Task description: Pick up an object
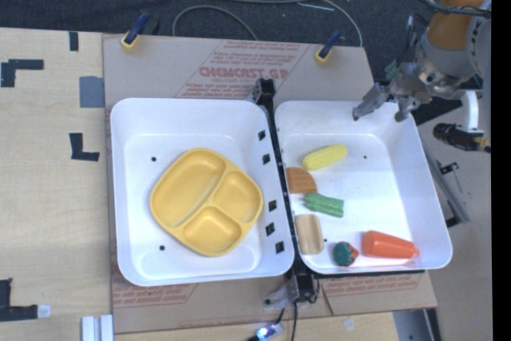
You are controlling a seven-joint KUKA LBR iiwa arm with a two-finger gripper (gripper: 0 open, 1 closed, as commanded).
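While hovering spread open and empty over the far right corner of the right bin (423, 164), end effector (382, 109) best lowered straight onto the corn cob (325, 157) near the far wall, fingers straddling its narrow width, clear of the bread slice (301, 180)

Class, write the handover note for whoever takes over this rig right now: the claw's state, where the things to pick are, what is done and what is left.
Claw: open, holding nothing, hovering over the far right corner of the right bin.
Right bin holds: yellow corn toward the far side; brown piece, green vegetable and tan block along the left wall; small red and green item and orange carrot at the near side.
Left bin holds a yellow divided plate.
Done: nothing picked yet.
Left: lower onto one object, likely the corn as nearest, grip, lift.
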